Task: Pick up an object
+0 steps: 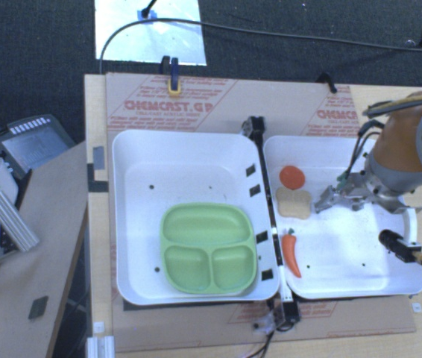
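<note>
The right bin (360, 274) holds three small things along its left side. An orange-red round piece (292, 176) lies farthest back, and a beige slab (294, 203) sits just in front of it. An orange carrot (291, 253) with a green tip lies nearer the front, against the bin's left wall. My gripper (323, 201) reaches in from the right and sits low in the bin. Its tip is right beside the beige slab's right edge. I cannot tell whether they touch.
The left bin (136, 200) holds a green divided plate (208, 246) at its front right. A black divider (265, 200) with clips runs between the bins. The grey arm with its orange band (405, 144) crosses the right bin's right side, and a black fitting (397, 246) hangs below it.
</note>
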You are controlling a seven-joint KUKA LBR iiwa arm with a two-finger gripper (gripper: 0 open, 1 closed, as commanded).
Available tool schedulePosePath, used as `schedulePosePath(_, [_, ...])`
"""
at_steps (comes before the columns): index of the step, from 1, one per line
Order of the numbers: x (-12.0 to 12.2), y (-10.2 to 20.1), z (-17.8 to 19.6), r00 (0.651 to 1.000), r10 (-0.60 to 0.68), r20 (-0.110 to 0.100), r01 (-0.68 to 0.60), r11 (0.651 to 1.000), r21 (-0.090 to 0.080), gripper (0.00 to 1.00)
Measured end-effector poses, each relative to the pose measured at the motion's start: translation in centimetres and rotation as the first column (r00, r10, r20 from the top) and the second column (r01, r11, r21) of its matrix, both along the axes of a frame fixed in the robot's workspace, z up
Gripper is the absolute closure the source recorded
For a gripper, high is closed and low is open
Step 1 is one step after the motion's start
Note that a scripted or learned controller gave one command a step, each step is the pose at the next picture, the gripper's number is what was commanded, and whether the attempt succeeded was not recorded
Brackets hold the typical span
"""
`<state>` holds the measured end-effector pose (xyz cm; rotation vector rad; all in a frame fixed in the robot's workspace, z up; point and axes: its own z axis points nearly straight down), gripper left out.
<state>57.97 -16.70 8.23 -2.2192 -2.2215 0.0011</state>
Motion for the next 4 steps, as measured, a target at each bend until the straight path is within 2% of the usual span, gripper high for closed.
schedulePosePath(1, [0.2,0.0,1.3,1.0,0.0,0.006,0.0,1.0,-0.002,1.0])
schedulePosePath(3, [0.1,-1.4,10.8,1.0,0.002,0.008,-0.002,1.0,-0.003,1.0])
schedulePosePath(4, [0.2,-1.4,14.0,1.0,0.003,0.006,-0.003,1.0,-0.002,1.0])
